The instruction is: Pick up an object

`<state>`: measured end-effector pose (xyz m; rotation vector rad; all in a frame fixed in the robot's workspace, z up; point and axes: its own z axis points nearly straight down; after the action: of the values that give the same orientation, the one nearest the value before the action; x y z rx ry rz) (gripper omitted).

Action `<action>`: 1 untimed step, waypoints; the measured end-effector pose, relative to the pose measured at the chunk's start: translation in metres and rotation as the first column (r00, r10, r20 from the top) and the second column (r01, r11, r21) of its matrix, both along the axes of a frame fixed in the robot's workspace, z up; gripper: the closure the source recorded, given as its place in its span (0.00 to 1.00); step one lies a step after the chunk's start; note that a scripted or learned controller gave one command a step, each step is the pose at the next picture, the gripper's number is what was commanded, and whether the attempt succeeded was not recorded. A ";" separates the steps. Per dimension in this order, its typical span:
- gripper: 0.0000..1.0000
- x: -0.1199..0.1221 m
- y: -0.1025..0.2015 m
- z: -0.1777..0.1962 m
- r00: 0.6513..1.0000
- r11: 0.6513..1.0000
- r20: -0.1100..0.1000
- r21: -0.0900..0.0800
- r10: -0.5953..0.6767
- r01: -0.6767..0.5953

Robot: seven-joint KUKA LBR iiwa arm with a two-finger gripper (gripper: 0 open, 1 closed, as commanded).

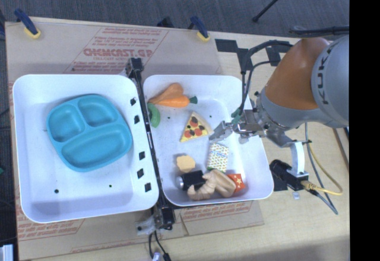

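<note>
Clearly, the gripper (pixel 222 130) hung low over the right bin (pixel 252 188), whether parted or together I could not tell. The pizza slice (pixel 195 128) lay just to its left, tip pointing up the bin toward the carrot (pixel 169 96).

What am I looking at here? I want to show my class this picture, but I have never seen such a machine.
One camera looks down at a slant on a bench. The grey and orange robot arm reaches in from the right; its end effector hangs over the right bin. That bin holds toy food: a carrot, a pizza slice, a patterned packet and a small heap near the front. The left bin holds a blue divided plate. Nothing visibly sits in the end effector.
</note>
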<state>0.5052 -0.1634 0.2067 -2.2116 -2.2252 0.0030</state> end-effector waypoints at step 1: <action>0.00 -0.001 -0.019 -0.111 0.949 0.949 0.011 -0.008 0.314 -0.314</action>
<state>0.5039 -0.1825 0.0960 -1.8375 -2.5591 -0.0026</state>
